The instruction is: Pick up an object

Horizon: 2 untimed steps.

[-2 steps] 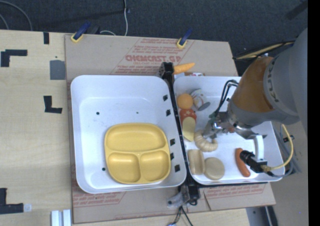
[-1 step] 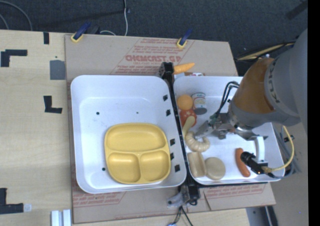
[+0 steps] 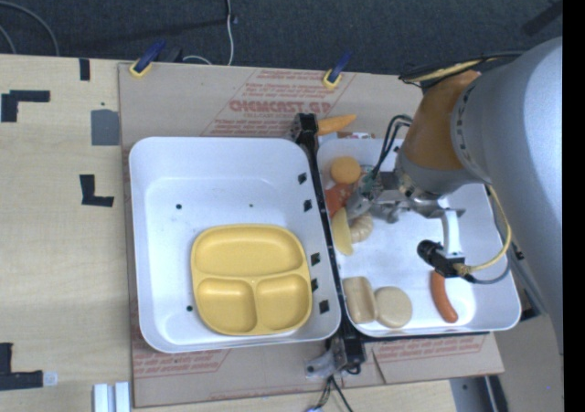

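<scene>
We look down on a desk [image 3: 55,218] that carries 2 shallow white bins side by side on a sheet of brown cardboard [image 3: 265,109]. The left bin [image 3: 164,173] holds a yellow plate [image 3: 251,278] with 3 compartments, lying flat toward the near right part of the bin.

The right bin [image 3: 484,314] holds the food items. Along its left wall we see an orange ball [image 3: 345,169] at the far end, a red piece [image 3: 335,197] just below it, and a pale yellow banana-like piece [image 3: 341,234] nearer to us. At the near edge lie 2 tan bread-like pieces touching each other: a loaf [image 3: 358,300] and a round bun [image 3: 394,306]. A reddish sausage [image 3: 443,297] lies near the right side, well apart from the buns. A carrot [image 3: 334,123] rests outside the bins, on the cardboard just beyond the far rim.

The arm [image 3: 512,136] reaches in from the right, its orange band [image 3: 434,132] above the wrist. The jaws [image 3: 366,205] are low over the left part of the right bin, just beside the red piece and the banana-like piece (they are crowded together there). We cannot tell whether the jaws are open or closed, nor whether anything sits between them.
</scene>
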Each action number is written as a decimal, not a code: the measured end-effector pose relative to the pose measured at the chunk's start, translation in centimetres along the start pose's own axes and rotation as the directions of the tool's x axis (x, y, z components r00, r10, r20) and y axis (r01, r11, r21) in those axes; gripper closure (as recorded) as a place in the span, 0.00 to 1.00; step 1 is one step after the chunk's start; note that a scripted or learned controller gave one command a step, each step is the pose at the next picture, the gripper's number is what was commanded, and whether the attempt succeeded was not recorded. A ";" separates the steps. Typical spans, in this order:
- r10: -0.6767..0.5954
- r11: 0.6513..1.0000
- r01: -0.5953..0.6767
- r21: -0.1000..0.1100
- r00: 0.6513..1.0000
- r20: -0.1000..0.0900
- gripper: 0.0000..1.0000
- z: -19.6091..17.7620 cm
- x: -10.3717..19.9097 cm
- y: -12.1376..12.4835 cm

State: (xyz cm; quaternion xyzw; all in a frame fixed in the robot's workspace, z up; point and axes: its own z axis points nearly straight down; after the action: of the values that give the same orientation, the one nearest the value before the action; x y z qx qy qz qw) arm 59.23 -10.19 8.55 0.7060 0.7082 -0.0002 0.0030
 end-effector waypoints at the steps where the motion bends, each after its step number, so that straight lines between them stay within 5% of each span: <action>1: 0.005 1.000 -0.005 0.015 1.000 0.000 0.00 0.2 0.0 3.6; 2: 0.011 0.998 -0.011 0.060 1.000 -0.009 0.00 0.5 -0.3 5.5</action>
State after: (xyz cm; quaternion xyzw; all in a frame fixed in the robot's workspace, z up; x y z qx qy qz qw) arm 64.73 -10.45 8.11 0.7096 0.7040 -0.0182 -0.0216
